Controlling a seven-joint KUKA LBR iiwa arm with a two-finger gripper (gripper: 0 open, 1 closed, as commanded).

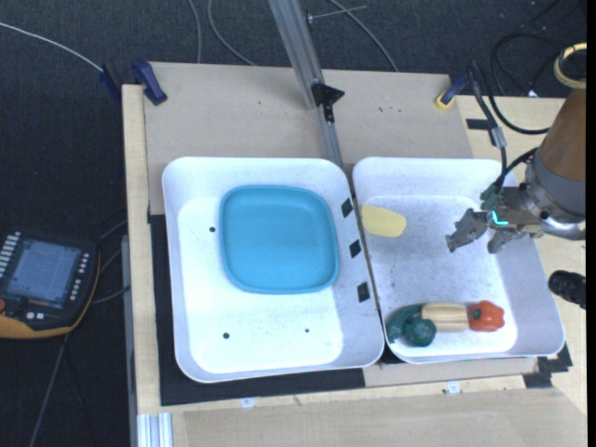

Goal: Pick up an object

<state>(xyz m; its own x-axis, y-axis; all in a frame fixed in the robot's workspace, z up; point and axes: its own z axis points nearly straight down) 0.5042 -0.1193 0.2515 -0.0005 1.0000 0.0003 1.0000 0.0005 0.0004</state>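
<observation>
Green, tan and red toys (445,318) are lying together below the fingers, well apart from them. Nothing is sitting between the spread, empty fingers of the gripper (482,237). Farther left, a yellow piece (383,221) is resting near the bin wall (365,277).

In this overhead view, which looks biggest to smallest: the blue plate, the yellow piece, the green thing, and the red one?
1. Blue plate, by far the largest.
2. Yellow piece and green thing look about alike; I won't rank them.
3. Red one, slightly smaller.
</observation>
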